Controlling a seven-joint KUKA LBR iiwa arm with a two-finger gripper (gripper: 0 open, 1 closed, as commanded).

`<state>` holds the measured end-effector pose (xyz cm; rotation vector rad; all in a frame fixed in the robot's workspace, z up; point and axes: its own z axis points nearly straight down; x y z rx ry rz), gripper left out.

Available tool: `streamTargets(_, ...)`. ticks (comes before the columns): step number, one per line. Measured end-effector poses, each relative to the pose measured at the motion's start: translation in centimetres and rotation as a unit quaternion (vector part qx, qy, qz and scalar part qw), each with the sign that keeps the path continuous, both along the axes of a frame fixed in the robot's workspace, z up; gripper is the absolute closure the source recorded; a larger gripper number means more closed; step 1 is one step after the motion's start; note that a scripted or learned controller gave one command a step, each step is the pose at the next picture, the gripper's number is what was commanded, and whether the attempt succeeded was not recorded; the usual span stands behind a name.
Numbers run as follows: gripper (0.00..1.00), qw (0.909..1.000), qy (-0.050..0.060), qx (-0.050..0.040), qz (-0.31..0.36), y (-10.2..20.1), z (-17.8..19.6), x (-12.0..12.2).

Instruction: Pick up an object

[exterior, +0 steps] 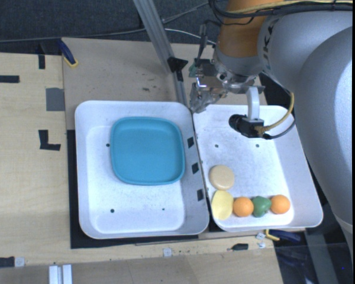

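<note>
Along the near edge of the right bin [284, 158] lies a row of small things: a beige round piece [222, 177], a yellow one [222, 205], an orange ball [243, 206], a green piece [261, 205] and a second orange ball [280, 203]. My gripper [199, 102] hangs at the far left corner of that bin, over the rim shared with the left bin, well away from the row. Nothing shows between its fingers.
A blue square plate [147, 150] lies in the left bin [92, 176]. A slanted metal bar [157, 28] runs down behind the bins toward the gripper. The grey arm [319, 99] covers the right side, with a black cable fitting [247, 125] over the right bin.
</note>
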<state>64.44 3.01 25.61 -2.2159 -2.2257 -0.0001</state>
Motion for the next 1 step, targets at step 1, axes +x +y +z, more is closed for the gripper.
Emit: streamTargets(1,1.0,1.0,0.001,-0.0002,0.0,4.96,-2.41,0.74)
